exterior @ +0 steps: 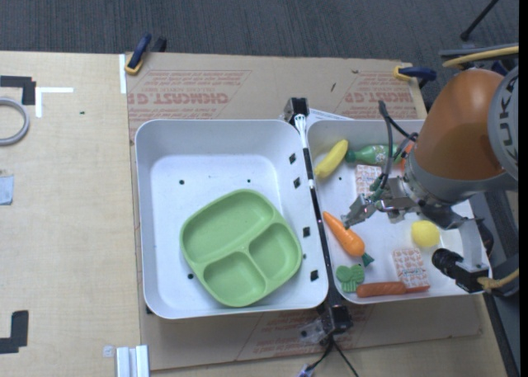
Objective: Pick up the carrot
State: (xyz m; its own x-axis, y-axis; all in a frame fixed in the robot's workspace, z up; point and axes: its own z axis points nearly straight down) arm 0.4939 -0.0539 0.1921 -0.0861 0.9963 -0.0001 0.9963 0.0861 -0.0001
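carrot (pixel 345 234): lying in the right bin (pixel 462 286), by its left wall
gripper (pixel 363 207): just above the carrot, fingers slightly apart, holding nothing

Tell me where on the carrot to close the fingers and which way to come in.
Grip the carrot across its thick orange middle, coming straight down from above. It lies flat on the right bin's floor, slanting from its thin upper-left tip to the fat lower-right end by the green tuft, so the fingers should probably straddle it crosswise. The gripper hangs just above right of it.
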